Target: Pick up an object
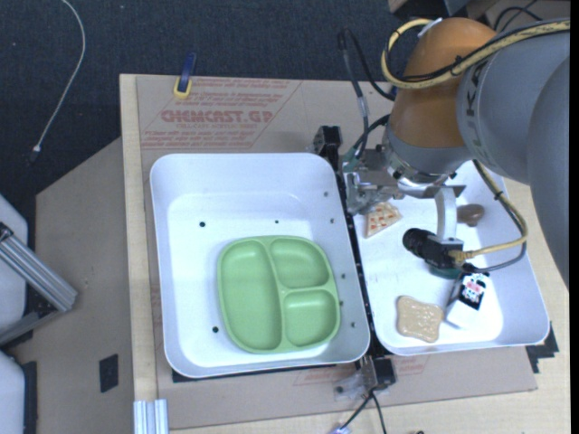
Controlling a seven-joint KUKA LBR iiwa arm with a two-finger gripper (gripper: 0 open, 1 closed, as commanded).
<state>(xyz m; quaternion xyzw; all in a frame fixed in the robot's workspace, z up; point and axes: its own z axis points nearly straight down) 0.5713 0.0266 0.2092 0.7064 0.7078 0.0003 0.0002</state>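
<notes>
Red print reading "CHEMCAST GP" runs across the brown paper-faced sheet under both bins. The gripper hangs over the far left corner of the right white plastic bin, just beside a flat triangular pizza-slice toy dotted red. I cannot tell how far the gripper is open, or whether it holds anything. Nearer lie a tan, rough toast-shaped piece and a small white-and-black block. A smooth green three-compartment plate sits in the left white bin.
</notes>
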